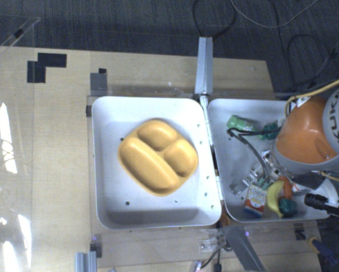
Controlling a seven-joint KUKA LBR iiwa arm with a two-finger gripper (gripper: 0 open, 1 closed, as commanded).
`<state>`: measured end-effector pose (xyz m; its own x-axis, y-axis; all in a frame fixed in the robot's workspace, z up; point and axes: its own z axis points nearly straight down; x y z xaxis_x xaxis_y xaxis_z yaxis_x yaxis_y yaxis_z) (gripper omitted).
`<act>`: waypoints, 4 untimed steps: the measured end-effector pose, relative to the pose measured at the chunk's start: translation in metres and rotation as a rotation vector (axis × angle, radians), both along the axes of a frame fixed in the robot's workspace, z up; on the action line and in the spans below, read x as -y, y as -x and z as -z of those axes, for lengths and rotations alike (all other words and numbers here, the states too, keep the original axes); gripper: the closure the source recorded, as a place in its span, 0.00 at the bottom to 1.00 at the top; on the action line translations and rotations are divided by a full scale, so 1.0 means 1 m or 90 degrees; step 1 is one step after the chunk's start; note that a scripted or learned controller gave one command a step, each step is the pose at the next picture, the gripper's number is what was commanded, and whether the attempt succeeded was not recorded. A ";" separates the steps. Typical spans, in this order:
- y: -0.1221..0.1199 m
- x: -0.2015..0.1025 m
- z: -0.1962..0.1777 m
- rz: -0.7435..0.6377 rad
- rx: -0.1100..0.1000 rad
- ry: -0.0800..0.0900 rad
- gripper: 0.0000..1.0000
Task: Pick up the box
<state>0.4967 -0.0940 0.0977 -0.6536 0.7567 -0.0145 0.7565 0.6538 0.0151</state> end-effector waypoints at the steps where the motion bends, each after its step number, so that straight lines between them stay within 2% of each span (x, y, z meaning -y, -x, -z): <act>1: -0.048 -0.028 -0.086 -0.069 -0.011 0.000 0.00; 2: -0.124 -0.061 -0.085 0.000 -0.012 0.000 0.00; 3: -0.124 -0.061 -0.085 0.000 -0.012 -0.001 0.00; 4: -0.046 -0.063 -0.085 -0.034 -0.012 0.000 0.00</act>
